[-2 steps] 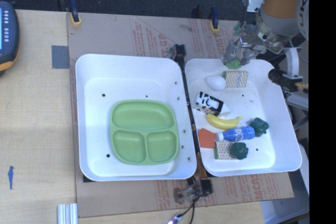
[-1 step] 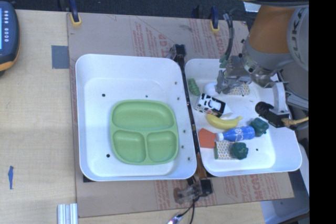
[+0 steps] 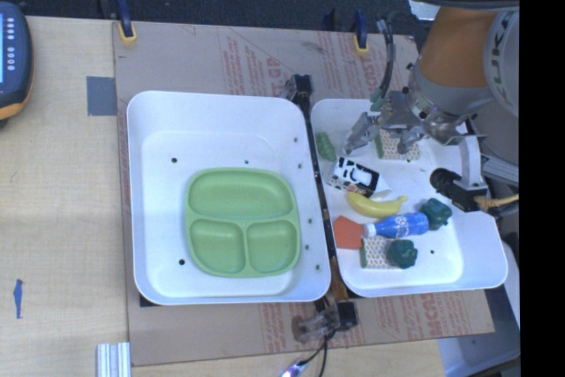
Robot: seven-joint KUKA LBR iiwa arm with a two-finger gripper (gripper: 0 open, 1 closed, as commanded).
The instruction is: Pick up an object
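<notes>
The pincer [image 3: 381, 133] hangs over the upper part of the right bin [image 3: 481, 265], its metal fingers spread apart with nothing between them. The grey arm reaches in from the right, its orange band [image 3: 459, 22] above the wrist, and the wrist points down and leftward toward the bin's back corner.

On the left of the surface [image 3: 62, 190], a dark blue and orange device [image 3: 13, 57] sits at the edge. The left bin [image 3: 150, 190] holds a green divided plate [image 3: 240, 222], lying flat near its middle.

In the right bin, a small green piece [image 3: 326, 145] lies near the left wall. Next comes a black-and-white box [image 3: 355, 177], just below the pincer, and a banana [image 3: 376, 206] lies right under it. An orange-red flat piece [image 3: 348, 233] sits lower left, with a patterned card [image 3: 374, 254] beside it. A blue and white bottle [image 3: 399, 227] lies across the middle, touching a dark green object [image 3: 435, 214] at its right end. Another dark green lump [image 3: 403, 254] rests below the bottle.
</notes>
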